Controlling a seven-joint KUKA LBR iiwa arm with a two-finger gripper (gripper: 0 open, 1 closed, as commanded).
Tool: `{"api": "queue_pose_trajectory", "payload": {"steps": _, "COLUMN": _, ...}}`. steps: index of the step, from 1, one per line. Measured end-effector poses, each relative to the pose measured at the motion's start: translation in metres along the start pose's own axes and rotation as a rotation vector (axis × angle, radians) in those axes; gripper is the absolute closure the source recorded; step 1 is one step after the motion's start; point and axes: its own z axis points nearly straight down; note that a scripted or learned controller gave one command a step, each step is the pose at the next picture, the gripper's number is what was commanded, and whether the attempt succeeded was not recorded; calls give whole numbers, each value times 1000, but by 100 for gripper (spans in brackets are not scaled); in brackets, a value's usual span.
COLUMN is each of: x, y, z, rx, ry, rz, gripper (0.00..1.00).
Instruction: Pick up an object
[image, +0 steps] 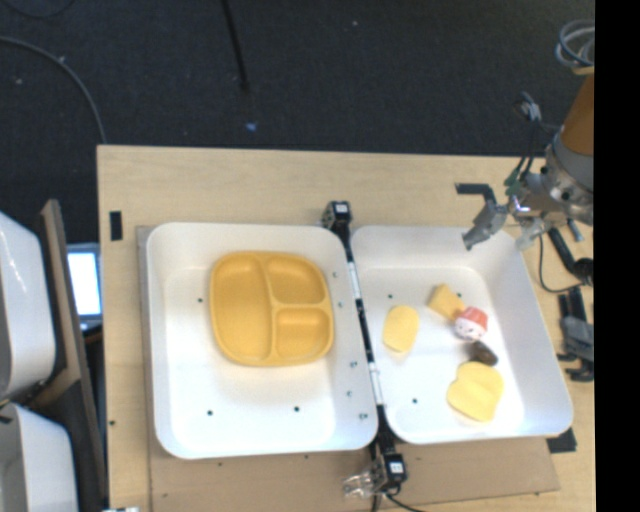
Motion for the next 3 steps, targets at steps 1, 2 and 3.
{"api": "queue_pose_trajectory", "payload": {"steps": 1, "x": 0, "y": 1, "z": -4, "rx": -8, "ry": -1, "rz": -1, "gripper": 0}}
{"api": "queue_pose_trajectory", "payload": {"steps": 2, "x": 1, "y": 7, "z": 57, "rx": -2, "ry": -1, "rz": -2, "gripper": 0}}
{"api": "queue_pose_trajectory", "payload": {"steps": 3, "x": 6, "y": 11, "z": 101, "rx": -4, "ry": -1, "rz": -2, "gripper": 0}}
